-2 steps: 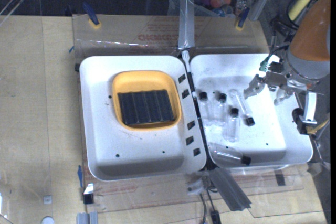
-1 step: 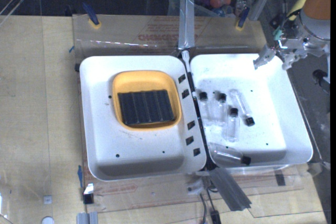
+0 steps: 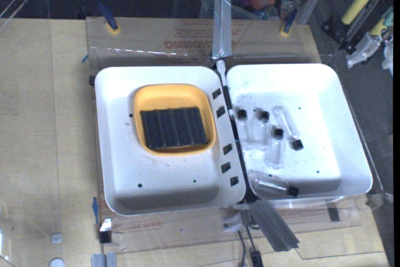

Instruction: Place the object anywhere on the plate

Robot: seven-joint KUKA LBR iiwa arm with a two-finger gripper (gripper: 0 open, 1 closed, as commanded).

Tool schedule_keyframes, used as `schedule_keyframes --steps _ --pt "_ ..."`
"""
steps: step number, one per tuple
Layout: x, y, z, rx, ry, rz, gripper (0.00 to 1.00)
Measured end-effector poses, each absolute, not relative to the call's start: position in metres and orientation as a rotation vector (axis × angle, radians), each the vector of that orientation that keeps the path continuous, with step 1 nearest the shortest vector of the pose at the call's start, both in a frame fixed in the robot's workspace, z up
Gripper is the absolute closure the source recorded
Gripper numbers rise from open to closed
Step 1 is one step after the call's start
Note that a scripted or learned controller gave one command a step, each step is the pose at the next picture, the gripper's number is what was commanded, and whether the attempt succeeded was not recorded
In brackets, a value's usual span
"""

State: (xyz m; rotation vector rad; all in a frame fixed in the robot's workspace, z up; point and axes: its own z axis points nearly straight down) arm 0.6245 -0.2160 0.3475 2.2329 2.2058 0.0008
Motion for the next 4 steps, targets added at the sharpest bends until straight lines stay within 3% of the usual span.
schedule_keyframes --steps 1,2,3,4 --pt "0.59 -0.221 0.36 2.093 2.346 -0.001 0.0" --pt "0.595 -0.222 0.429 1.674 2.648 0.002 0.0" --pt "0.578 -0.223 0.338 1.357 2.83 0.002 0.0" --pt "0.554 -0.222 0.346 1.337 2.843 0.003 0.0"
